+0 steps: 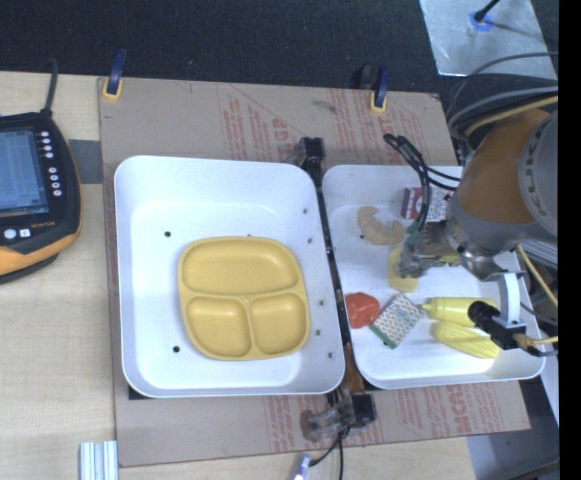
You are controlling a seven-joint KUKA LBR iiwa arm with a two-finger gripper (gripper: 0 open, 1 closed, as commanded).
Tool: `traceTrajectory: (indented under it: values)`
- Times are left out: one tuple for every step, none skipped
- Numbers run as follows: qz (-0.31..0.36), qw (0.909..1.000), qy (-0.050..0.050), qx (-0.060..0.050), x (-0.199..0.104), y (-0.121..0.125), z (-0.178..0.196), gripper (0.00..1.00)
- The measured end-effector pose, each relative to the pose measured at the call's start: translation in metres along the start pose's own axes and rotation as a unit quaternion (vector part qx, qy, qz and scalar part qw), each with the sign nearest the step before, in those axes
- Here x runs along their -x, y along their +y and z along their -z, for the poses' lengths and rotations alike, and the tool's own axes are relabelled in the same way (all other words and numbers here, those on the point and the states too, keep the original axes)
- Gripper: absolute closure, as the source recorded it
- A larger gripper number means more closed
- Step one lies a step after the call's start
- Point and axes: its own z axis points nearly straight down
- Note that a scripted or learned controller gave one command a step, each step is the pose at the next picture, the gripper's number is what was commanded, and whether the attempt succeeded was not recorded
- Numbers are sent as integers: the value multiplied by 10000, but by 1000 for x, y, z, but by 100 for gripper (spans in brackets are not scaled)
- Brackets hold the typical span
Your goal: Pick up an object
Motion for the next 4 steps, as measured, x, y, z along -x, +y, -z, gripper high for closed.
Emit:
traceTrajectory:
  values:
    - [-36, 10000, 11, 13, 60, 6, 28, 100]
    - [-35, 10000, 14, 12, 59, 6, 28, 0]
    - [-16, 10000, 9, 11, 22, 39, 2, 0]
    - [-22, 10000, 8, -3, 9, 4, -11, 0]
